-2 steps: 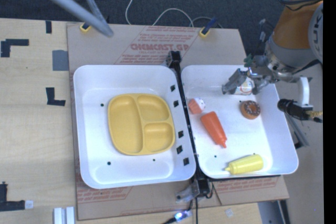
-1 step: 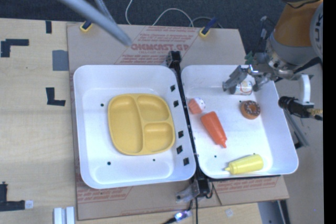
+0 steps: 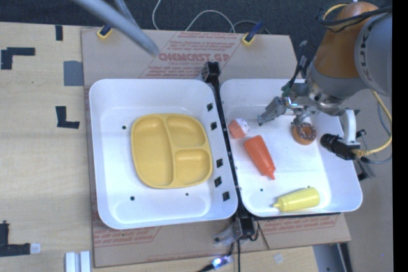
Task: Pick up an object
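You have two shallow white bins side by side on the surface (image 3: 38,137), resting on a sheet of cardboard (image 3: 191,51) with red printing. The left bin (image 3: 105,99) holds a yellow divided plate (image 3: 171,150), lying flat near the middle with three compartments facing up. The right bin (image 3: 338,197) holds four small things. An orange toy carrot (image 3: 260,155) lies on the bin floor left of centre, tilted so its narrower end points down and to the right. Just beside its upper end, close to the divider between the bins, you see a small white and pink piece (image 3: 238,128); what it is cannot be made out. A yellow squeeze bottle (image 3: 297,200) lies on its side near the bin's front wall, its nozzle pointing left. A small brown ring-shaped thing, perhaps a toy doughnut (image 3: 304,133), sits toward the right of the bin.

The arm (image 3: 347,51) reaches in from the right, its orange band above the wrist, and the gripper (image 3: 285,108) hangs over the upper part of the right bin. One of the fingers (image 3: 271,113) juts left and downward; you cannot tell whether they are spread or pressed together, and nothing is seen between them. The doughnut lies just below and to the right of the gripper; the carrot is farther down and to the left.
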Motion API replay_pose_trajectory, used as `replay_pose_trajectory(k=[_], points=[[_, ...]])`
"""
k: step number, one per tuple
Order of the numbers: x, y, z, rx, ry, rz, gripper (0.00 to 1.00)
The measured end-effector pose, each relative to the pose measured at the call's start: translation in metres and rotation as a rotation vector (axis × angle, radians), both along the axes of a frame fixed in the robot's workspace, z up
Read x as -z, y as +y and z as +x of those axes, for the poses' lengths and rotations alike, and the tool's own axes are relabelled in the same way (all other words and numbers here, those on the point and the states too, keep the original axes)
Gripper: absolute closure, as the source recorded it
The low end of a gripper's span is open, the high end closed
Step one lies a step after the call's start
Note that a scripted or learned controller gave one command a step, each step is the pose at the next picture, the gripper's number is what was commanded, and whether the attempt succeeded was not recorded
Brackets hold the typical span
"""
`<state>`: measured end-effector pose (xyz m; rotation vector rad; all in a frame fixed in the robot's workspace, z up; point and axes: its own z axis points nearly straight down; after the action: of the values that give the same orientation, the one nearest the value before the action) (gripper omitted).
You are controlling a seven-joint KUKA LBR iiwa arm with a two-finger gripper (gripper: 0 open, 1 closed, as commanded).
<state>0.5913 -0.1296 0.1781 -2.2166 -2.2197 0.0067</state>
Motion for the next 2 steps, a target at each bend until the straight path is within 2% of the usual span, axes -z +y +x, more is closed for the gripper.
replay_pose_trajectory(k=[2], points=[[0.096, 0.004, -0.010, 0.000, -0.005, -0.002, 0.00]])
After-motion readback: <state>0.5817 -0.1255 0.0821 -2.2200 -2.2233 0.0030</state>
